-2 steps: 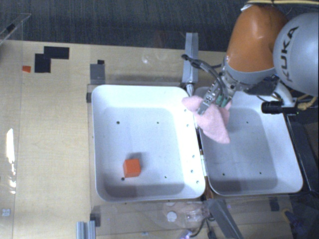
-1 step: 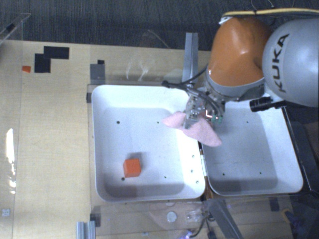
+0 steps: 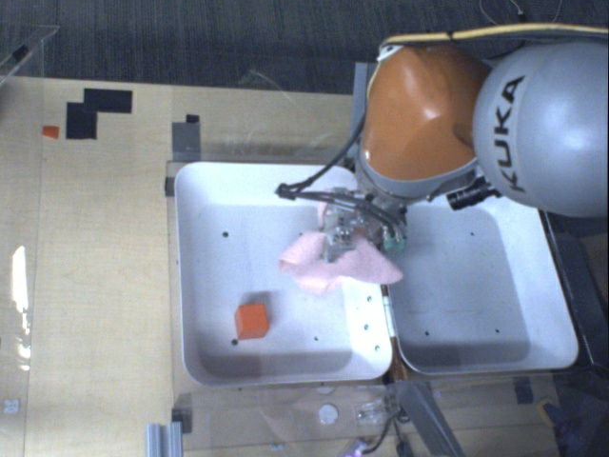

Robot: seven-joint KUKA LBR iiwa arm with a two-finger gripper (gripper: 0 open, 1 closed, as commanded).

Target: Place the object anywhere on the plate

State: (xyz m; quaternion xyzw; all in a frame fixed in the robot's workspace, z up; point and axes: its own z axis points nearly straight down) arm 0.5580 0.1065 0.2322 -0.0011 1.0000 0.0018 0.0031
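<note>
Hand [image 3: 343, 241] appears to grip the pink cloth [image 3: 338, 265], hanging above the left bin's [image 3: 205, 255] right side. Risk: limp fabric slips free. No plate identifiable; orange block [image 3: 252, 321] lies near-left.

Even overhead light, soft shadows in bins [image 3: 285, 184]; glare streak on bench [image 3: 19, 274] left; slight blur.

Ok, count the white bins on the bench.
2. The left bin holds an orange block and a pink cloth; the right bin sits beside it, partly under the arm.
</note>
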